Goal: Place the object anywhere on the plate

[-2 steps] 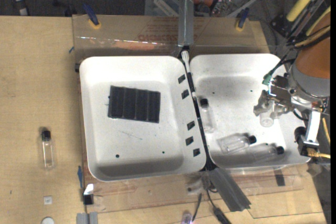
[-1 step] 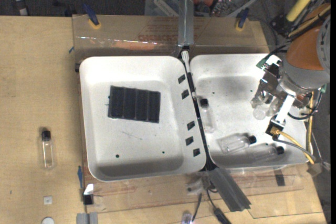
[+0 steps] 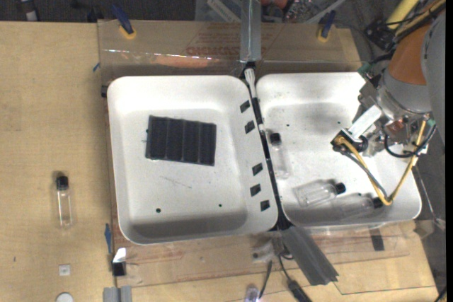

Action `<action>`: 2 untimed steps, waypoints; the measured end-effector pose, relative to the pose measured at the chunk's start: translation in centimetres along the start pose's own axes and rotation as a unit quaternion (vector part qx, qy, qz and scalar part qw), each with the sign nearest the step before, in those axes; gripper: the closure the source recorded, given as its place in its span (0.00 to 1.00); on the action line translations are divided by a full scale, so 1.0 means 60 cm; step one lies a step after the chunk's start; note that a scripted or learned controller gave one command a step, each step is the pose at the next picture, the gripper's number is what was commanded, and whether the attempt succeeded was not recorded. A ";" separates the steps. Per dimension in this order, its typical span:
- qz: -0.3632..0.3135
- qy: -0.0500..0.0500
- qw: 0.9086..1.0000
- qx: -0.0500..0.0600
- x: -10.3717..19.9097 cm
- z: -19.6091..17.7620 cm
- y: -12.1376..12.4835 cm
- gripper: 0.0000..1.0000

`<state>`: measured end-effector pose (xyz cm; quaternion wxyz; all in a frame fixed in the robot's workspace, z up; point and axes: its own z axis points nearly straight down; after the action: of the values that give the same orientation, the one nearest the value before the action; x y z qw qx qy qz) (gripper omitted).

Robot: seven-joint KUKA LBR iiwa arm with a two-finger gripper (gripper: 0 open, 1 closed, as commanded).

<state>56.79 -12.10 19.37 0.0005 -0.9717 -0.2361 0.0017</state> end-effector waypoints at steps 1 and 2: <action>0.137 0.000 0.991 0.000 0.054 0.007 0.033 1.00; 0.136 0.000 0.991 0.000 0.088 0.109 0.126 1.00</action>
<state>64.93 -16.37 12.79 0.0006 -0.9948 -0.1014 0.0018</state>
